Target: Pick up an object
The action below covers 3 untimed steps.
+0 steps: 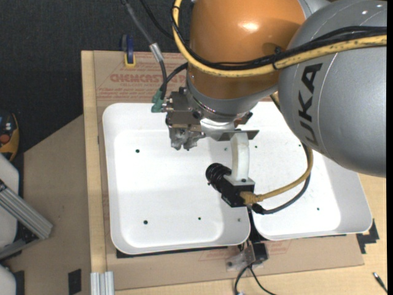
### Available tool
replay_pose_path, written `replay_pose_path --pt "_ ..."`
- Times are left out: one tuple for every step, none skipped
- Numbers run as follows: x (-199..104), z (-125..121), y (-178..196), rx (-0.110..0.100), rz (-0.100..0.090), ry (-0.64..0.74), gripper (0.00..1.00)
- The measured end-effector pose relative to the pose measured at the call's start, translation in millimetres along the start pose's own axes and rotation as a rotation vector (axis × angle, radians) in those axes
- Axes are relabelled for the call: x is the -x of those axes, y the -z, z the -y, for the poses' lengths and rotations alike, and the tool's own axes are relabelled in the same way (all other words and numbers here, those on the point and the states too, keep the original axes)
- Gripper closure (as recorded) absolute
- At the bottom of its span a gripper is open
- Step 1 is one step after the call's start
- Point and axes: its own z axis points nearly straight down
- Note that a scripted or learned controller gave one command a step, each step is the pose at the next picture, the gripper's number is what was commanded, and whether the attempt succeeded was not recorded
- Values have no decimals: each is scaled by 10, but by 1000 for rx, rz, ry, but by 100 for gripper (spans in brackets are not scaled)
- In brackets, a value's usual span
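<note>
Brightly and evenly lit from overhead. Sharp white glare spot high on the orange band [242,26] of the arm, softer sheen along the grey casing [347,72]. Left bin [141,183] nearly washed out, little surface detail kept. Soft grey shadow under the wrist and across the bin floor around the black camera mount [224,186]. Dark floor at upper left [49,23] underexposed and grainy. Arm close to the lens, slightly soft; desk [98,165] edges reasonably crisp.

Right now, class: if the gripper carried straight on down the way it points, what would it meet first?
Probably the bare white floor of the left bin; nothing lies below the gripper, though its height is unclear.
</note>
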Motion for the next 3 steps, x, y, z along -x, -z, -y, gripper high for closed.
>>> replay_pose_path --pt "-106 -411 -834 -10 5 -2 100" --pt "-24 -178 -553 -5 2 -1 100" --pt "-116 78 -641 -11 4 2 100"
